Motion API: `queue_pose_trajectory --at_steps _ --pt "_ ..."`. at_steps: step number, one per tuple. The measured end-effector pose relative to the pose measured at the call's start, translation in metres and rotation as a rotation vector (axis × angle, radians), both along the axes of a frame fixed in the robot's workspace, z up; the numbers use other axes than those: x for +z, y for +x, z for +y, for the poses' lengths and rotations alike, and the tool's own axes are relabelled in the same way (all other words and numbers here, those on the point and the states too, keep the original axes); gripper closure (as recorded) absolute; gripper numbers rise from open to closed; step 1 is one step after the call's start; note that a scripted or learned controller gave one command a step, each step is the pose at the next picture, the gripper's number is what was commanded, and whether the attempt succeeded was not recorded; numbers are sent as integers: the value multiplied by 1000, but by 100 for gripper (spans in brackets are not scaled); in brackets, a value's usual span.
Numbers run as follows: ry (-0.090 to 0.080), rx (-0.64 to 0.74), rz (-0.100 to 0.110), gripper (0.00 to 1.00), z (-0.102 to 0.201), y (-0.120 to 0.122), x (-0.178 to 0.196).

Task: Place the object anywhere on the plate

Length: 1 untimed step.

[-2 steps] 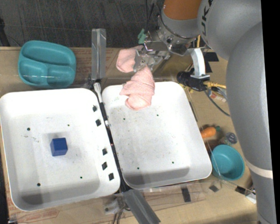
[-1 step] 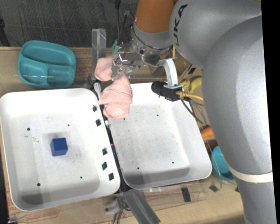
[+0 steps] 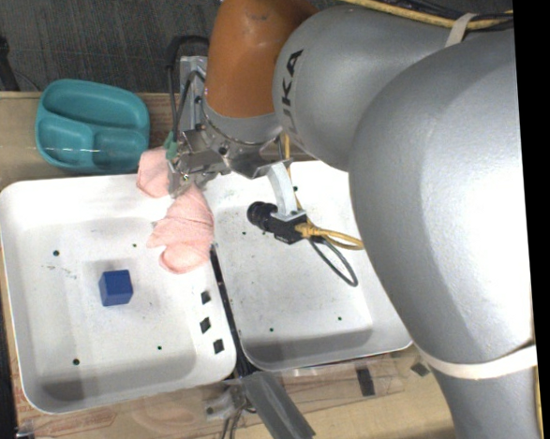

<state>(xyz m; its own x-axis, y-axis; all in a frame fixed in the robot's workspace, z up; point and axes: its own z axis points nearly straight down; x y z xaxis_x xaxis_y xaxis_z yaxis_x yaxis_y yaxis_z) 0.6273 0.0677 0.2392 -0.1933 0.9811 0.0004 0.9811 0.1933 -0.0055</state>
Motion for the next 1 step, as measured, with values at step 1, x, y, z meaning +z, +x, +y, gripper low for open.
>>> queue_pose_trajectory --at_steps 1 --pt "-1 -26 1 100 -66 28 -49"
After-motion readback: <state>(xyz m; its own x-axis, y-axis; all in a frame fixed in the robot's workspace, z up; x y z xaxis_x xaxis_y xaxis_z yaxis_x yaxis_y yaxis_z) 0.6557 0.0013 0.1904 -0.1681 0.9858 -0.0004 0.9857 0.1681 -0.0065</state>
